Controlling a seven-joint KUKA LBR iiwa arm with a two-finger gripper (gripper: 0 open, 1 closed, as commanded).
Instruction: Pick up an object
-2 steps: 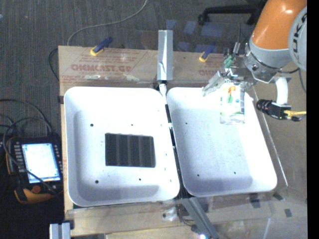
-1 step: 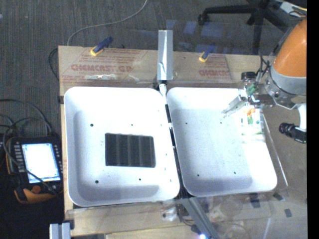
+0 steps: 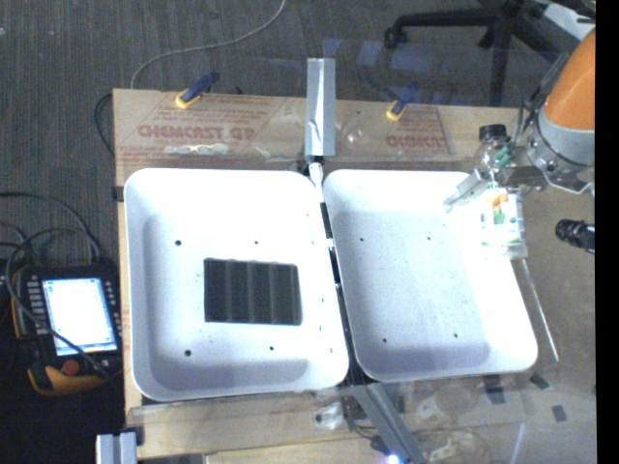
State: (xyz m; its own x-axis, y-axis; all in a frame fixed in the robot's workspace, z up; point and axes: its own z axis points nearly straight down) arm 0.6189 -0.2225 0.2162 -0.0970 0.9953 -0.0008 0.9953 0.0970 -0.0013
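A dark ridged rectangular slab (image 3: 251, 291) lies flat in the middle of the left bin (image 3: 155, 201). My gripper (image 3: 484, 223) hangs over the far right corner of the right bin (image 3: 426, 356), well away from the slab. Its pale fingers (image 3: 462, 191) stand spread open with nothing between them. The grey wrist with its orange band reaches in from the upper right.
A metal bar (image 3: 319, 119) stands at the back between the bins. Blue and yellow clamps (image 3: 193, 88) hold the wooden board behind them. A handheld pendant with a lit screen (image 3: 73, 317) lies on the floor at the left. A chair base (image 3: 455, 27) stands at the back right.
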